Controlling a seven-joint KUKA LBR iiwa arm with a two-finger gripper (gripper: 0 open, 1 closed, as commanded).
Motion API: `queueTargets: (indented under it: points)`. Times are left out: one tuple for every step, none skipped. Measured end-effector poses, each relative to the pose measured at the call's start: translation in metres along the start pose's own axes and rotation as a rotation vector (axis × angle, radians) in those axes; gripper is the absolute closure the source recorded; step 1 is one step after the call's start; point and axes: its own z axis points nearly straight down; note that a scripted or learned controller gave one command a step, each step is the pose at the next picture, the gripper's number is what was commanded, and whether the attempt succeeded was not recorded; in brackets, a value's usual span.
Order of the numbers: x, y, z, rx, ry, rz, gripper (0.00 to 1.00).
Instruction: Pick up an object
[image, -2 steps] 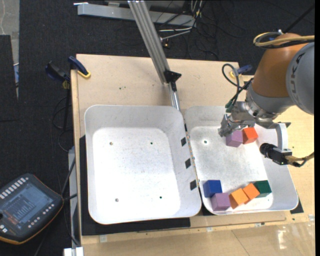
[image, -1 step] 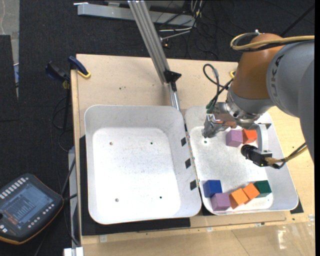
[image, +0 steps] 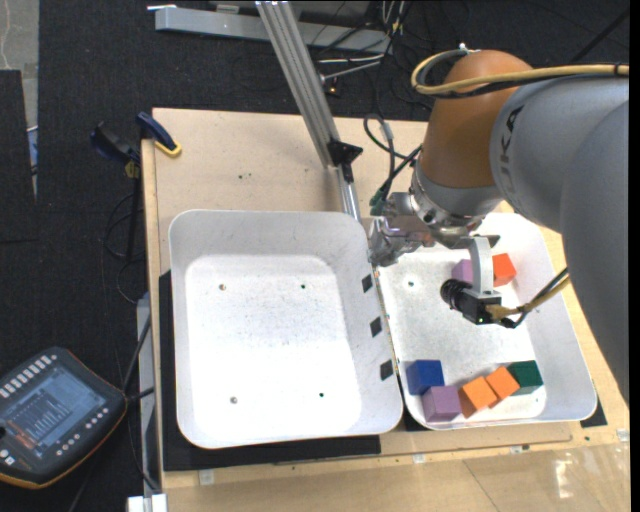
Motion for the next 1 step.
queueTargets:
  points:
    - [0.0576, 0.0077, -0.0131, 0.0, 0.0, 0.0, 1.0]
